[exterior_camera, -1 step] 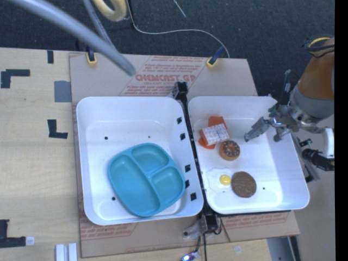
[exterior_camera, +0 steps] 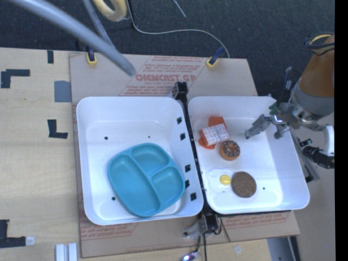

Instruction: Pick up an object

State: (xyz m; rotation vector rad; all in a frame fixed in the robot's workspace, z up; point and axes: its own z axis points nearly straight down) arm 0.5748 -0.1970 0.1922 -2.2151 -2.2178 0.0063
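Right bin (exterior_camera: 288,189), near to far: one fried egg (exterior_camera: 220,179) beside one brown patty (exterior_camera: 244,184); one frosted donut (exterior_camera: 229,150); one checkered block (exterior_camera: 214,132) resting on one orange piece (exterior_camera: 215,122). Left bin (exterior_camera: 89,145): one blue divided tray (exterior_camera: 145,178). Gripper (exterior_camera: 262,125) hovers above the right bin's far edge; finger state cannot be determined, nothing visibly held.

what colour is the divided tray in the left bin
Light blue. The tray shows plainly in the camera view, lying in the left bin.
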